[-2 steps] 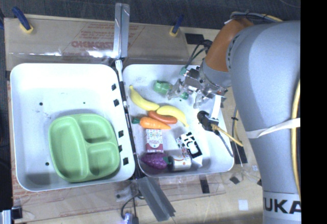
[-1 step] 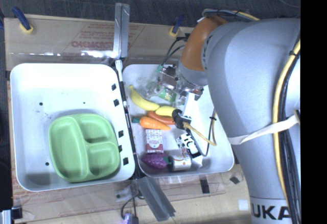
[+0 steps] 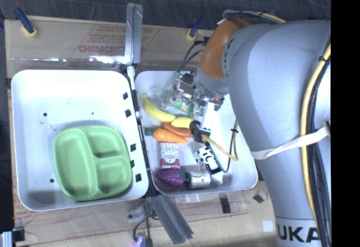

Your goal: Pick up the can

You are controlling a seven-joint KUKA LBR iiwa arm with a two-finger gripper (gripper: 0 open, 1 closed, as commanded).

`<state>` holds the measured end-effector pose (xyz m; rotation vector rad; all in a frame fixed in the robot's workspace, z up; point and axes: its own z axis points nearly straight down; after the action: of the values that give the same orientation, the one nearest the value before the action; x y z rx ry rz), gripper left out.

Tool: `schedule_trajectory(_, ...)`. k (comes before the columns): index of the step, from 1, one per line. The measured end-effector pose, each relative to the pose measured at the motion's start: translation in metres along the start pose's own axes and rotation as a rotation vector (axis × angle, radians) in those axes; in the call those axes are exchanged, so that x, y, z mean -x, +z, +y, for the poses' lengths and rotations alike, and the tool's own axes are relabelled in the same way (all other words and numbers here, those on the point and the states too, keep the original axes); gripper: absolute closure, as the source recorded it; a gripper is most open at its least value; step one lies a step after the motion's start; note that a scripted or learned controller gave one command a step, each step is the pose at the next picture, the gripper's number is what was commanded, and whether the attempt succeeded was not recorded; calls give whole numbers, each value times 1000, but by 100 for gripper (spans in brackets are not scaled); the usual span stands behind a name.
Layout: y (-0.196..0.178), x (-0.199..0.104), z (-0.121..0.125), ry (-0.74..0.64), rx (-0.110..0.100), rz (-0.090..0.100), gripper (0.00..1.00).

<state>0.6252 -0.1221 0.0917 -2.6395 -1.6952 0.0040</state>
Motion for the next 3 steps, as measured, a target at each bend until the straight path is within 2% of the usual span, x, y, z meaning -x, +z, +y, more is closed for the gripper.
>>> schedule_trajectory(1, -10, -2, -1, -8, -3, 0, 100)
schedule_trajectory(2, 1, 1, -58, -88, 1, -1, 100)
schedule_trajectory(3, -220, 69, -70, -224, 5, -2, 100)
